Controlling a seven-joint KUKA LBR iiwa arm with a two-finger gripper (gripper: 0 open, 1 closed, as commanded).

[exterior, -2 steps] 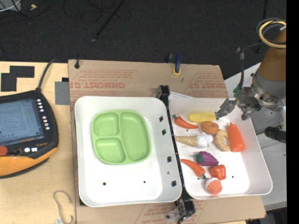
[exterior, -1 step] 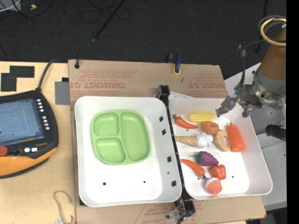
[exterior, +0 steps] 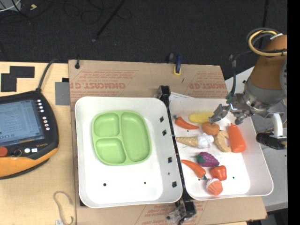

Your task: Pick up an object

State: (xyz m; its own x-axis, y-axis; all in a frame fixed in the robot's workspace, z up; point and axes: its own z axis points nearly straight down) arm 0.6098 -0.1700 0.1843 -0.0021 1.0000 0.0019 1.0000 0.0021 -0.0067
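Nearest the lens, at the bottom edge, a small dark metal clamp point(exterior: 180, 213) sits where the two bins meet, far below and left of the pincer. Going from the left: a black and orange handheld control pendant with a lit screen point(exterior: 23, 130) lies on the wooden bench point(exterior: 56, 186), well left of the pincer. Next comes the left shallow white plastic bin point(exterior: 84, 182), holding a light green three-compartment plastic tray point(exterior: 121, 138), also well to the pincer's left.

The right shallow white plastic bin point(exterior: 255, 172) carries the toy food. An orange-red toy chilli point(exterior: 186, 123) and a yellow toy banana-like piece point(exterior: 200, 117) lie just left of the pincer. Below them are a beige toy ice-cream cone point(exterior: 187, 141), a small white toy piece point(exterior: 204, 140), a purple toy aubergine point(exterior: 208, 160), an orange toy carrot point(exterior: 193, 168), a red toy pepper point(exterior: 218, 173) and a red-orange toy strawberry point(exterior: 215, 187), all below and left of it.

The two-finger gripper point(exterior: 230, 115) hangs over the bin's upper part with its fingers point(exterior: 218, 113) spread wide and nothing between them. A round orange-brown toy fruit point(exterior: 211, 128) lies right by the left fingertip; actual contact cannot be told. A tan toy bread piece point(exterior: 223, 141) and an orange-red cylindrical toy sausage point(exterior: 236, 138) lie just below the pincer.
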